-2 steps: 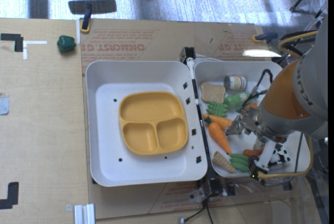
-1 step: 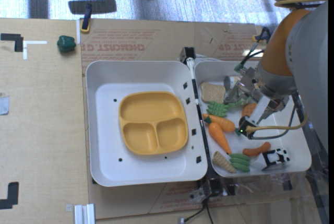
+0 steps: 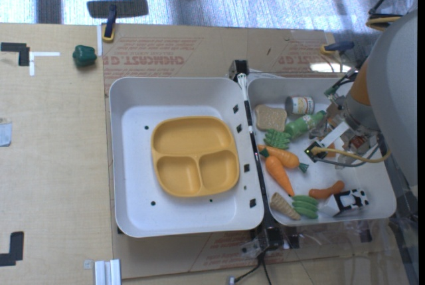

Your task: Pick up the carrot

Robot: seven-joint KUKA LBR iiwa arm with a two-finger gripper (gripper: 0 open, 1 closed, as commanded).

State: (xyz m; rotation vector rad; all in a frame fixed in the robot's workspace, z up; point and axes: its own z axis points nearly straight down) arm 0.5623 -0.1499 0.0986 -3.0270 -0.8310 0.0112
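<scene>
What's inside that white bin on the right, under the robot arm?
The right bin holds toy food: two carrots, a bread slice, a green bottle, a small can and green pods. The arm covers its far right corner.

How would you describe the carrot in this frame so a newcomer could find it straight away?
Start at the shallow white right-hand bin, the one crowded with toy food. Near its left wall lie two orange tapered plastic carrots side by side, with a brown slice of toy bread above them and green pea pods below. Their pointed orange bodies and green leafy tops set them apart; the orange sausage-shaped piece has no leaves.
</scene>
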